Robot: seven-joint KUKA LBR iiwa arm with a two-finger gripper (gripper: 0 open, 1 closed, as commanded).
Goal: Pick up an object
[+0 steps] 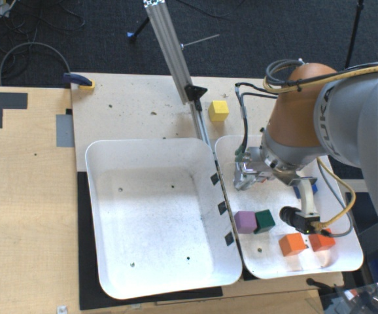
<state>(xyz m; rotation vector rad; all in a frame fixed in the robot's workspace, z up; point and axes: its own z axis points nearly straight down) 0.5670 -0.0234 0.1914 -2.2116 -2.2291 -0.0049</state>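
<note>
End effector [244, 175] hovers near right bin's [346, 261] left edge.

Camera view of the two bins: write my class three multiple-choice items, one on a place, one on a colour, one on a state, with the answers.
1. Where does the yellow cube lie?
A. in the left bin
B. on the bench beyond the bins
C. in the right bin

2. What colour is the block touching the purple block?
A. green
B. white
C. yellow

3. How is the gripper?
A. above the right bin, nothing between its fingers
B. holding the orange block
C. over the left bin

Answers: 1 B, it sits outside both rims. 2 A, the green block adjoins it. 3 A, blocks lie apart from it.
</note>
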